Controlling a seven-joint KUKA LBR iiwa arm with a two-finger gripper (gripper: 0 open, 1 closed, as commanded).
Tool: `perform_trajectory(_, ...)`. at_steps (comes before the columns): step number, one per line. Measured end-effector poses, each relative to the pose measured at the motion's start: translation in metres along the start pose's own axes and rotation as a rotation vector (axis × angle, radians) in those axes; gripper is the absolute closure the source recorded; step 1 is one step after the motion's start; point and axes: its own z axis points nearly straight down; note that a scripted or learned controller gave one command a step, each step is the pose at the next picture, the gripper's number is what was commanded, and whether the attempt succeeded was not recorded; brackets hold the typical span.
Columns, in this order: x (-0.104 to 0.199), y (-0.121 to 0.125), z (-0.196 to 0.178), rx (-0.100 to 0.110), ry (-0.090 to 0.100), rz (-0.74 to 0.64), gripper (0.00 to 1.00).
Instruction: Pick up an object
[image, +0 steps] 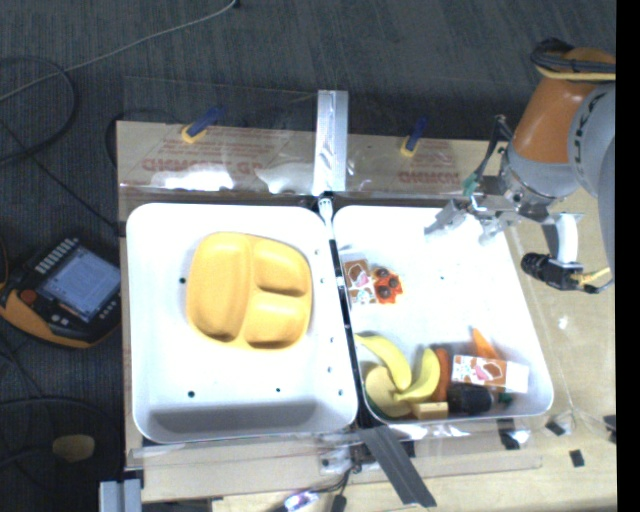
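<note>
Objects for picking lie in the right bin (520, 290): a banana (395, 368), a small carton (487, 372) and dark pieces are crowded into its near corner, and a printed packet (370, 282) lies apart by the left wall, so it looks the easier target. The left bin (150, 330) holds a yellow tray (248, 290). The gripper (465, 215) hovers over the right bin's far edge, seemingly spread and holding nothing, though it is small here.
</note>
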Motion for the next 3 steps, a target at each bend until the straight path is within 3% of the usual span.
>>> perform_trajectory(1,0.057,0.004,0.097,-0.004,-0.005,-0.033,0.00)
perform_trajectory(2,0.064,-0.035,0.096,-0.011,-0.007,-0.063,0.00)
perform_trajectory(3,0.058,0.015,0.098,-0.010,-0.004,-0.165,0.00)
